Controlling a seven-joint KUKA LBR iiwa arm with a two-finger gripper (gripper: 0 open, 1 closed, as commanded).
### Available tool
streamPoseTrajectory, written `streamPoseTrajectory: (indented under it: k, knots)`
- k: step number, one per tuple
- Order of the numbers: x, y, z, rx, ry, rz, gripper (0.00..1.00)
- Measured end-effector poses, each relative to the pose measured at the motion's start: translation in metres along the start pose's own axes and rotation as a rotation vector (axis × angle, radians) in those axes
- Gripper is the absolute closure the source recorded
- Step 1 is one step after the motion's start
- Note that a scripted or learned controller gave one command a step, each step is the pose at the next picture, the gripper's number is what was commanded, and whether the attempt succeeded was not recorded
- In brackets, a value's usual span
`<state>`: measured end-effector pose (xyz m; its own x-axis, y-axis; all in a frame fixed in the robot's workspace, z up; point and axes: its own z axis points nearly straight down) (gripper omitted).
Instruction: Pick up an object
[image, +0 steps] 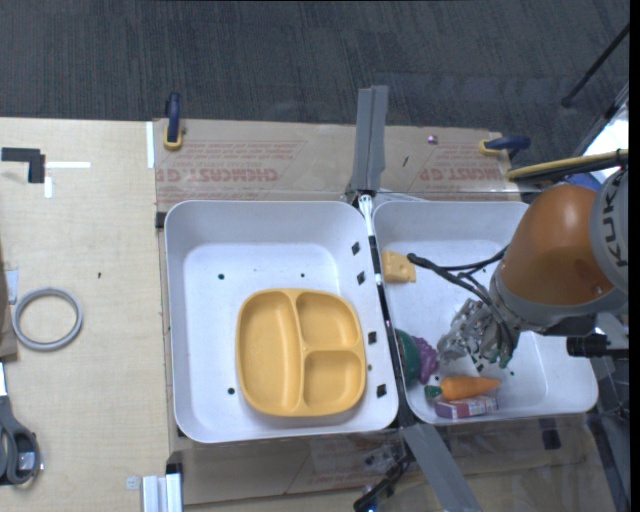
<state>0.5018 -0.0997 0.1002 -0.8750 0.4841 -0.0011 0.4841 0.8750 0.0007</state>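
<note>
My gripper (478, 345) hangs low in the right bin (450, 235), just above its front part, with the orange-banded wrist (555, 250) over it. Right beneath and in front of the gripper lies an orange carrot (468, 386) on top of a small pink and white box (468, 406). To the gripper's left rests a purple and green vegetable toy (416, 356) against the bin's left wall. A yellow cheese wedge (399, 267) sits at the back left of the same bin.
The left bin (200, 300) holds a yellow divided plate (300, 350). A roll of tape (44, 317) and scissors (18, 450) lie on the wooden bench at the left. Black cables (450, 270) run from the wrist across the right bin.
</note>
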Motion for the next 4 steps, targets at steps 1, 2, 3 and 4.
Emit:
streamPoseTrajectory:
  k: [1, 2, 3, 4]
  knots:
    - [0.009, 0.022, -0.092, 0.0, -0.002, 0.115, 1.0]
    - [0.009, 0.022, -0.092, 0.001, -0.001, 0.114, 0.0]
    - [0.01, -0.015, 0.009, 0.002, 0.001, 0.64, 0.0]
    - [-0.042, -0.008, 0.009, 0.002, 0.0, 0.732, 0.0]
